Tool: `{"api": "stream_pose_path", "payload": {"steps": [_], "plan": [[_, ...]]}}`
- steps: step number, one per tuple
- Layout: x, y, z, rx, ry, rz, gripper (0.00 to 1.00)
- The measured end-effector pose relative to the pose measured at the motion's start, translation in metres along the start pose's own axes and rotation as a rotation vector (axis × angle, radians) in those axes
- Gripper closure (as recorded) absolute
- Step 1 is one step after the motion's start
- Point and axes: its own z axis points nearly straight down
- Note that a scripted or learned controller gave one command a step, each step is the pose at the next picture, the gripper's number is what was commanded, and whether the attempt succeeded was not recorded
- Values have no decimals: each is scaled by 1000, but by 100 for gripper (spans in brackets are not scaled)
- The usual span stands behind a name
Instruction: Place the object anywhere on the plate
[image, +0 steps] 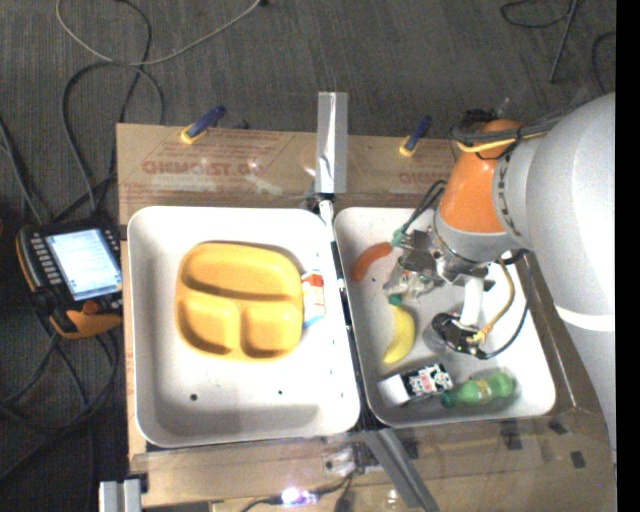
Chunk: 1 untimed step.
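Robot claw (408, 283) hangs in the right bin (540, 395) just above a banana (400, 335); its grip cannot be told. Yellow divided plate (240, 298) sits in the left bin (160, 400).

Two shallow white bins sit side by side on the tabletop (150, 150). The left bin (150, 400) holds a yellow compartmented plate (240, 298) at its centre, with a small white-and-orange carton (314, 298) just beside the plate's right edge. In the right bin (540, 390), an orange curved object (370, 259) lies at the far left, a yellow banana (400, 335) nearer, then a small black-and-white box (422, 383) and a green bottle (480, 390) along the near wall. The tool (412, 275) hangs between the orange object and the banana. A handheld screen pendant (75, 265) lies left of the bins.
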Motion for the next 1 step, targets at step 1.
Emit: {"api": "stream_pose_path", "payload": {"steps": [1], "plan": [[73,-37,-70,-11,-3,-178,100]]}}
